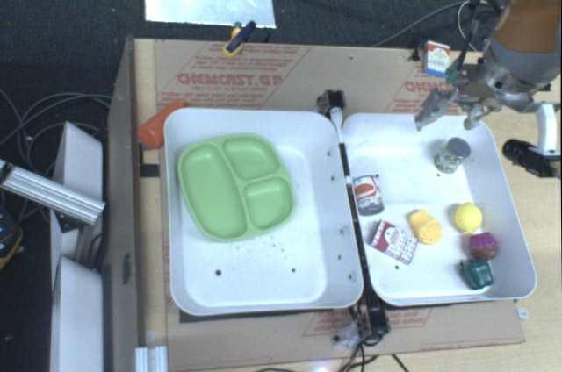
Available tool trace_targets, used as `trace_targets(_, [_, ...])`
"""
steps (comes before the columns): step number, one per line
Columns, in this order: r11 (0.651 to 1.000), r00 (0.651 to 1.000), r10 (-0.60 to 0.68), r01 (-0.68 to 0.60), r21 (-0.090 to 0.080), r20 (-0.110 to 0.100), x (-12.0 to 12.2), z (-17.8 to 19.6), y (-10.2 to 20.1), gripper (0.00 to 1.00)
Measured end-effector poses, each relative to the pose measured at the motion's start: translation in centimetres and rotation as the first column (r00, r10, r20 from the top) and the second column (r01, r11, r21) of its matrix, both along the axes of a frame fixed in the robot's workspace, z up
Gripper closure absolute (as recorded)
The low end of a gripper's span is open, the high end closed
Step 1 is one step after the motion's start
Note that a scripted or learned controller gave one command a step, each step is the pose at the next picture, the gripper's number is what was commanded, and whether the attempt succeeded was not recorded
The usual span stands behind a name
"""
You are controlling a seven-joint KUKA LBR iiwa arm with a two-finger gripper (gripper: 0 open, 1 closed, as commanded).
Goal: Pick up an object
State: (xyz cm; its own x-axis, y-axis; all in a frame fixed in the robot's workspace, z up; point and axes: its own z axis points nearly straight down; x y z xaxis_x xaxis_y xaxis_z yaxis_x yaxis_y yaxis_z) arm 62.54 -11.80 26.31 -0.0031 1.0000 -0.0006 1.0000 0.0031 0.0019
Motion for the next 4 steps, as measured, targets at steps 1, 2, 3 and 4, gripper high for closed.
trace_targets(1, [1.000,1.000,-0.004,0.004,0.000,-0.006,-5.6,-13.0,-6.6,0.00])
trace_targets(2, [1.000,1.000,-0.001,0.001,-0.001,-0.001,1.4,-17.4,-7.2,0.00])
trace_targets(3, [1.000,1.000,0.001,-0.001,-0.001,0.004,4.4,-13.2,-8.9,0.00])
trace_targets(4, [1.000,1.000,0.002,-0.002,-0.001,0.000,4.4,-16.9,-8.8,0.00])
